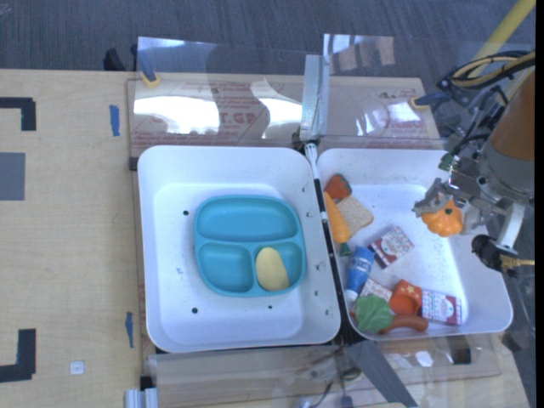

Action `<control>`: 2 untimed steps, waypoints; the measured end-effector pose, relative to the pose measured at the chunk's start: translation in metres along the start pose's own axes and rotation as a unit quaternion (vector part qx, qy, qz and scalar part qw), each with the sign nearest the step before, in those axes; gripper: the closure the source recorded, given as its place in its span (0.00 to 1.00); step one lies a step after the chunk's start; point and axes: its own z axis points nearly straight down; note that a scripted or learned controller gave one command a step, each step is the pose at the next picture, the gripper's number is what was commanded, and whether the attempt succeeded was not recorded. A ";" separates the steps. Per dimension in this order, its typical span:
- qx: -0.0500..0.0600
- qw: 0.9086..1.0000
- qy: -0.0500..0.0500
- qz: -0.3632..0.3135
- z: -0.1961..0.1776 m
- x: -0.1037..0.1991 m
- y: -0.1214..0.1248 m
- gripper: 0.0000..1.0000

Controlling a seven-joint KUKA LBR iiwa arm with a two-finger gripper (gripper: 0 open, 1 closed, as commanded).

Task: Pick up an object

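Note:
My gripper (445, 209) hangs over the right side of the right bin (484, 313). Its fingers are shut on a small orange pumpkin-like toy (444, 220), which sits between them with its lower half showing. Left behind in that bin are a bread slice (354, 214), a red-and-white carton (393, 245), a blue bottle (359, 269), a green leafy toy (372, 314) and a white-and-red packet (440, 307).
The left bin (161, 228) holds a blue divided tray (242, 228) with a yellow oval toy (271, 269) in its lower right compartment. A metal divider (313, 100) and clear panels stand behind the bins. Cables (476, 70) hang at the upper right.

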 end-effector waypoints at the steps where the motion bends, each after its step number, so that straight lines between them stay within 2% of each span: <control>1: 0.001 1.000 0.000 0.002 -0.021 0.052 -0.013 1.00; 2: 0.003 0.996 -0.001 -0.089 -0.027 0.098 -0.040 1.00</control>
